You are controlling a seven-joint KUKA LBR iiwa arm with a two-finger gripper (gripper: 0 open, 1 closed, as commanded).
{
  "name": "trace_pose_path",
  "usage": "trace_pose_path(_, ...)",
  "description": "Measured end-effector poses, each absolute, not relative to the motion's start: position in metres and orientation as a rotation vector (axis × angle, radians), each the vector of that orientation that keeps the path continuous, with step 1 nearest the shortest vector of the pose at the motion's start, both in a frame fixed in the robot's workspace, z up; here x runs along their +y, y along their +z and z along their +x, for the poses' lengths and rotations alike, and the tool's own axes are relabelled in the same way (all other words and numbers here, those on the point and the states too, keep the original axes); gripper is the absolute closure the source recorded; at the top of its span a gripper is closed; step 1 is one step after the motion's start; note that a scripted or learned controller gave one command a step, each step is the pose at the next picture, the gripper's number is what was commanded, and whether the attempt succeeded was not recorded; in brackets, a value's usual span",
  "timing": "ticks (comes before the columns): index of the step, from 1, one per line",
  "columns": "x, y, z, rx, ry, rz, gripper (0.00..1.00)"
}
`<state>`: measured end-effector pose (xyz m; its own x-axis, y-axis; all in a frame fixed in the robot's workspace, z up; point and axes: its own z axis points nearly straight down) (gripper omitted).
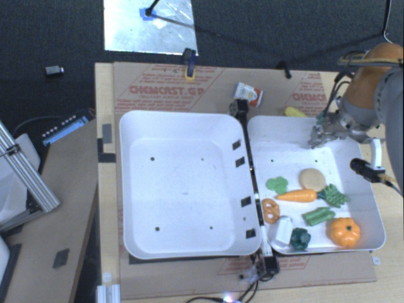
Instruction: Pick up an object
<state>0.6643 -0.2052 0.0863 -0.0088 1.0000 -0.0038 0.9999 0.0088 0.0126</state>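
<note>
The right bin (pixel 278 145) holds several toy foods along its near half. An orange carrot (pixel 297 196) with a green leafy top (pixel 333 196) lies in the middle, with a beige round piece (pixel 312 178) and a small green piece (pixel 276 184) just behind it. An orange pumpkin (pixel 344 231), a green pod (pixel 317 216), a pretzel (pixel 271 211), a dark green piece (pixel 299 237) and a white piece (pixel 282 230) sit nearer the front rim. My gripper (pixel 319 135) hangs over the bin's far right part, apart from all of them, with nothing seen in it.
The left bin (pixel 183 182) sits beside the right one, with a row of black clips (pixel 243 163) between them. Behind the bins on the cardboard lie a yellow piece (pixel 295 112) and a small white-and-orange item (pixel 247 93). The arm's grey body (pixel 379 96) rises at the right.
</note>
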Motion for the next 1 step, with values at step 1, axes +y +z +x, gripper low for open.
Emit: trace_pose_path(1, -0.2064, 0.0847, 0.62, 2.223, -0.001, 2.221, 1.0)
